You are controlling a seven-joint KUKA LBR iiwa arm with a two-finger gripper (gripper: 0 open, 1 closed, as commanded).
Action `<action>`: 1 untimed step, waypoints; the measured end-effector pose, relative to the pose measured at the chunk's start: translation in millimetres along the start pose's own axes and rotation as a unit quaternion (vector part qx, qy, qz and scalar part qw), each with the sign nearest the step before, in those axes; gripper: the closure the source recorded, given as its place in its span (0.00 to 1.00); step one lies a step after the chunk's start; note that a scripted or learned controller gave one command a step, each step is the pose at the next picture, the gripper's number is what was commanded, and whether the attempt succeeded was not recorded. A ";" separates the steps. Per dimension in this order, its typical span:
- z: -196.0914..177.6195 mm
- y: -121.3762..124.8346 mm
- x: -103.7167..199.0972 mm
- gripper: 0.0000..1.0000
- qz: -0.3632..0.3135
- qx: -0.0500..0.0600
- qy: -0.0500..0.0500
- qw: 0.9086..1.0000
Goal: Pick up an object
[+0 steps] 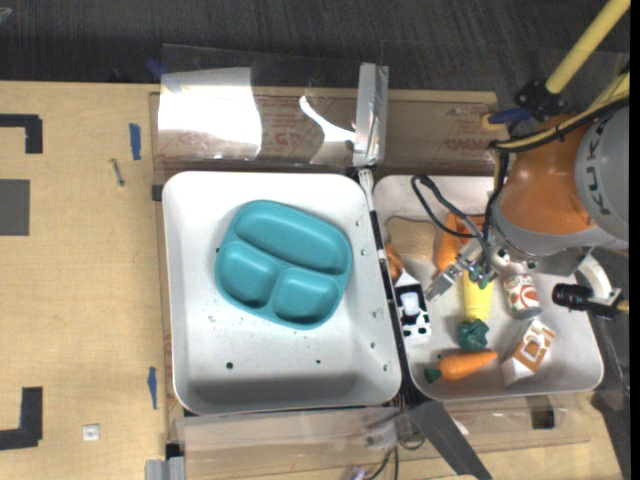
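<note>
Beside the fingers (470, 271), yellow bottle (474, 297), green cap, upright

Left bin (190, 268): room around teal tray (284, 261). Right bin (580, 373) crowded w/ toys.

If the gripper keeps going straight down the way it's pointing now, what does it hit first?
Most likely the yellow object lying in the right bin. The gripper hangs over its upper end, pointing down into the bin. From this slanted view the height between them is unclear, so that is a best guess.
</note>
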State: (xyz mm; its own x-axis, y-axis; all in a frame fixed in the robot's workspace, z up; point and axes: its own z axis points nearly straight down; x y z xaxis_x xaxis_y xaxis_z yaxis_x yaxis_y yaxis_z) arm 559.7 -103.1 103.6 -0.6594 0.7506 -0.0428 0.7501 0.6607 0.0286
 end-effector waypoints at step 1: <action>10.8 -19.6 15.0 0.00 0.049 0.010 0.010 0.999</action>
State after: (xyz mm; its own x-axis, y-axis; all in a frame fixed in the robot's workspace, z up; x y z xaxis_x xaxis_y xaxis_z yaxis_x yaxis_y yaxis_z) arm 535.7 -105.0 91.6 -0.5836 0.8118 -0.0201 0.8118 0.5838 0.0109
